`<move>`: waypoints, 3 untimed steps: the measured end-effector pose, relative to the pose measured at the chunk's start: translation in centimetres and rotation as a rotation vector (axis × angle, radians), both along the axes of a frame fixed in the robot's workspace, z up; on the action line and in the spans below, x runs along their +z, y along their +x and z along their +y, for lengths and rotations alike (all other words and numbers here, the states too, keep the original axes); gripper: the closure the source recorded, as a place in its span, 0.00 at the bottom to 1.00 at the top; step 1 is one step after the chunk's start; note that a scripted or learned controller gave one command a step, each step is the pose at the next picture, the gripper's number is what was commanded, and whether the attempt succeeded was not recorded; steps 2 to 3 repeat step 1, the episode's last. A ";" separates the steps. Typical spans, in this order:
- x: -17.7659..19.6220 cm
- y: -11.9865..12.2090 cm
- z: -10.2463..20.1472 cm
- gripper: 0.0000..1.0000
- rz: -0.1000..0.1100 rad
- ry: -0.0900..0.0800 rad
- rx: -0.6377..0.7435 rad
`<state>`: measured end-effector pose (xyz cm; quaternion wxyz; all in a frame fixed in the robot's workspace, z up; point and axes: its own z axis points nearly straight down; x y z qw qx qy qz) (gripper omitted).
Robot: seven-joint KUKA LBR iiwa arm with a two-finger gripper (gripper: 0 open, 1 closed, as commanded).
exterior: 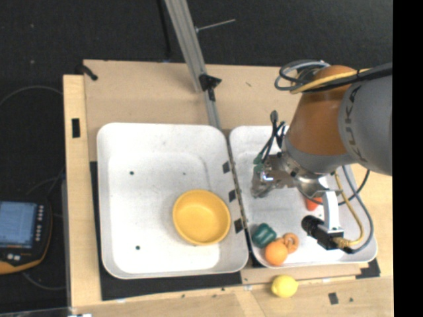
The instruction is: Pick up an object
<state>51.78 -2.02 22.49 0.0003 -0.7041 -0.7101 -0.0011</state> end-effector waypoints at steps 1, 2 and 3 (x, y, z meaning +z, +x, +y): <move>1.2 -0.2 6.2 1.00 -0.002 0.001 0.002; 1.2 -0.2 6.2 1.00 -0.002 0.001 0.002; 1.2 -0.2 6.2 1.00 -0.002 0.001 0.002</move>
